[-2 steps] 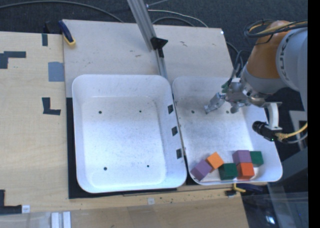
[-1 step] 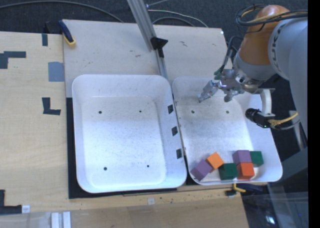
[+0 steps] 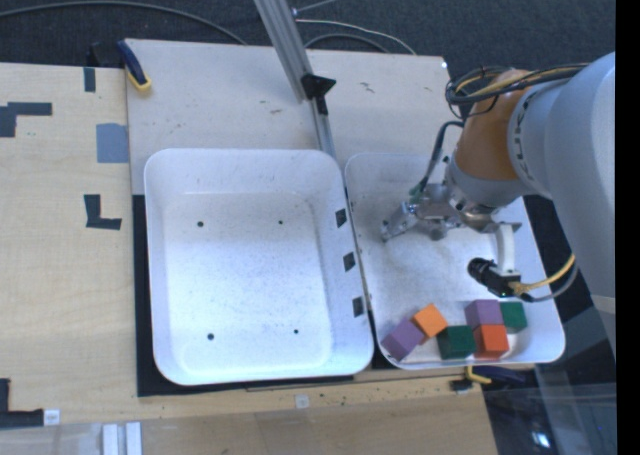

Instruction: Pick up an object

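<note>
Camera view looks down on a bench with two white bins side by side. On the left, the big left bin [image 3: 245, 263] has just a few little dark dots on its floor. A long metal pole [image 3: 285, 38] slants down from the far side and ends between the two bins.

Next comes the right bin [image 3: 375, 188]. Its blocks sit bunched in the near corner. From left to right there is a purple block [image 3: 403, 338], an orange block [image 3: 431, 321], a dark green block [image 3: 456, 343], a second purple block [image 3: 484, 312] with a red-orange block [image 3: 492, 341] just in front of it, and a green block [image 3: 514, 317] at the end. They touch or almost touch each other.

The gripper [image 3: 402, 226] hangs over the far middle of the right bin, well apart from the blocks. Nothing sits between its tips. I cannot tell if it is spread or closed.

The big grey arm [image 3: 570, 163] comes in from the right.

I think the job has hardly begun. No block is lifted yet. The gripper must go to the near corner, come down on one block, squeeze it and lift.
</note>
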